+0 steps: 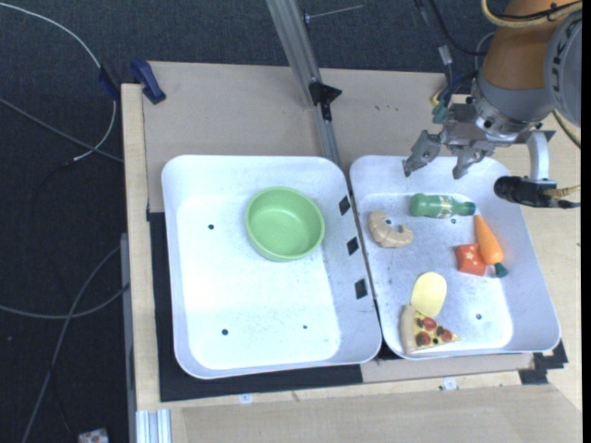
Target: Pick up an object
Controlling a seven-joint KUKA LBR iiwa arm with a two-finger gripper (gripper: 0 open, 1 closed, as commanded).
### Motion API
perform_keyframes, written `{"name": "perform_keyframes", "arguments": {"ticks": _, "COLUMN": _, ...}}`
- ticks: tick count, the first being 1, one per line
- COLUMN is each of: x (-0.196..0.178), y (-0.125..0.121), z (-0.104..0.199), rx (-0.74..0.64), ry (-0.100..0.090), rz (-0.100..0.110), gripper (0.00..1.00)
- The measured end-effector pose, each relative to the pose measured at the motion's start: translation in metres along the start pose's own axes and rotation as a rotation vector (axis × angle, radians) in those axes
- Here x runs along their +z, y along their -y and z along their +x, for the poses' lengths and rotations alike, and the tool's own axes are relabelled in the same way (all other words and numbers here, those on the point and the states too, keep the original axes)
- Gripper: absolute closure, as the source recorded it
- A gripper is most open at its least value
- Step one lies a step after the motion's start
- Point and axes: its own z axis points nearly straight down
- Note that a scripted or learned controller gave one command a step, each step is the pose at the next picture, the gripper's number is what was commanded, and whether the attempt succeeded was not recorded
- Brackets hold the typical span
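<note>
Camera view, going left to right. Sitting alone in the left bin (199, 340): a green bowl (284, 221). Lying in the right bin (531, 330): a tan bread piece (390, 230), a pizza slice (423, 330), a green bottle (441, 206), a carrot (488, 239). Hanging above the bin's far edge with jaws spread wide and holding nothing: the gripper (443, 160). Best aiming straight down over the bottle, just below, squeezing across its thin side.

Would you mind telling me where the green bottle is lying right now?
The green bottle lies on its side near the far edge of the right bin, just below the gripper, with the carrot to its right and the beige piece to its left.
</note>
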Motion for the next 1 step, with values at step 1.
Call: {"name": "perform_keyframes", "arguments": {"ticks": 1, "x": 0.0582, "y": -0.0069, "z": 0.0071, "rx": -0.002, "ry": -0.001, "rz": 0.000, "gripper": 0.00}}
